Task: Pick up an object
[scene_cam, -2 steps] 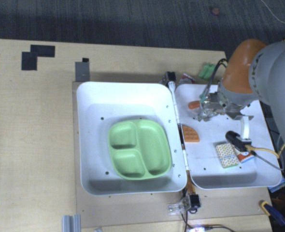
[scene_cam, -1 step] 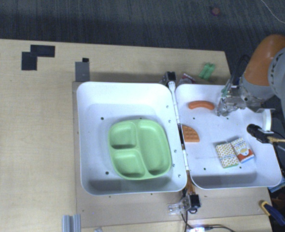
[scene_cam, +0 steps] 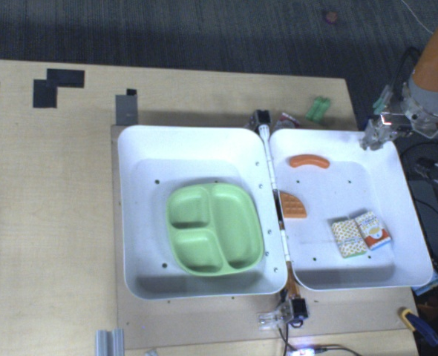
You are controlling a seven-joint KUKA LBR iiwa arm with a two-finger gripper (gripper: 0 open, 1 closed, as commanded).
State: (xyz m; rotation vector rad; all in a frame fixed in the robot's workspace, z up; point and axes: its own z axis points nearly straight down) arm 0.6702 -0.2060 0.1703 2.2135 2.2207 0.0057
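Camera view: hand (scene_cam: 373,139) at right bin (scene_cam: 397,199) corner, grip unclear; sausage (scene_cam: 309,162) near.

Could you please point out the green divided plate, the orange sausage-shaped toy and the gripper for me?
green divided plate (scene_cam: 215,228): camera view, on the ridge between its compartments.
orange sausage-shaped toy (scene_cam: 309,162): camera view, on the middle of its length.
gripper (scene_cam: 373,141): camera view, at its tip over the right bin's far corner.

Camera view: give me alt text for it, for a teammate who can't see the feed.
The gripper sits over the top right corner of the right bin, which holds an orange hot dog toy, a brown bread-slice toy and two small patterned boxes. The left bin holds a green divided plate.
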